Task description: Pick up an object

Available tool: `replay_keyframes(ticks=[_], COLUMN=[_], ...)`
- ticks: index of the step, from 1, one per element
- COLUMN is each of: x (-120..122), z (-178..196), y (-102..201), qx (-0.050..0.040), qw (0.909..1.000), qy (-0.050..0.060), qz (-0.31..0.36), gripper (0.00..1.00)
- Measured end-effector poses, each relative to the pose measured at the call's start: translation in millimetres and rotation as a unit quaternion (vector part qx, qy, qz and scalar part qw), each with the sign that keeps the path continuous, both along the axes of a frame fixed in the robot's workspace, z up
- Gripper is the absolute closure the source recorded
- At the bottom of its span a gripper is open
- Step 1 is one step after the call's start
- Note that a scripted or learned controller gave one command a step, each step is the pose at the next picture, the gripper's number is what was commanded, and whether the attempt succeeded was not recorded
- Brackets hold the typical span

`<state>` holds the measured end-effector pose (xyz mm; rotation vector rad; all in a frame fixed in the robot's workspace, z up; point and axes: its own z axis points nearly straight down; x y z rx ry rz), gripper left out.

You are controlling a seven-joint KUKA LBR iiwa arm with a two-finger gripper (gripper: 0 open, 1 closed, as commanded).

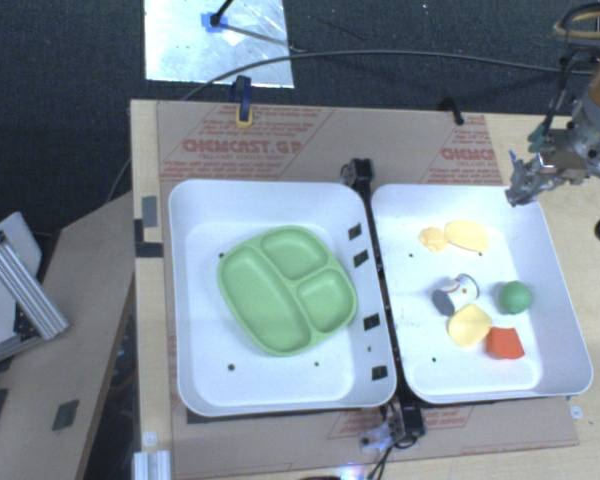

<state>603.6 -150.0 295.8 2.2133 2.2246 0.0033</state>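
Note:
The right bin (555, 268) holds several small objects: a pale yellow piece (467, 235) with a smaller yellow bit (433, 238) beside it, a grey and white object (454, 293), a green ball (515, 297), a yellow block (469, 324) and an orange-red block (505, 343). My gripper (525, 181) hangs above the bin's far right corner, up and to the right of the pale yellow piece, with nothing visible between its fingers.
The left bin (195, 228) holds a green divided plate (285, 288). A black divider with clips (372, 268) runs between the bins. The arm enters from the upper right. A blue clamp (242, 99) sits at the bench's far edge.

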Motion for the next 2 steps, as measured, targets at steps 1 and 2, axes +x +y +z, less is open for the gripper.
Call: replay_keyframes(ticks=[1, 2], x=[-8, -17], z=[-9, -28], y=[41, 99], qx=[0.0006, 0.0014], qw=[1.0, 1.0], qy=[0.002, 0.002], qz=[0.002, 0.002], gripper=[1.0, 1.0])
